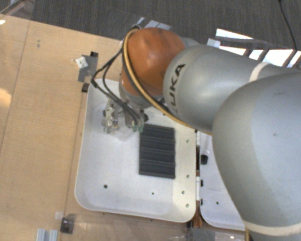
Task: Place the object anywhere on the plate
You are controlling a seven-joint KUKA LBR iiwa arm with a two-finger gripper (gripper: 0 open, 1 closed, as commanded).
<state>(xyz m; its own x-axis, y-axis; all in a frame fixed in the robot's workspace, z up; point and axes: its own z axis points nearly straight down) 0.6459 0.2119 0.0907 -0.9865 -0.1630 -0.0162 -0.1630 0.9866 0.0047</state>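
Claw hangs over the left bin; we cannot tell its grip state. We see the dark ridged plate just beside it at four o'clock, long axis running twelve to six.

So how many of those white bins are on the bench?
2. The left bin lies under the gripper and holds a dark ridged block; the right bin is mostly hidden behind the arm.

From where I stand, the only lettering I can read is "UKA" in dark capitals on the grey arm, just beside its orange band; the first letter of the brand curves out of sight.
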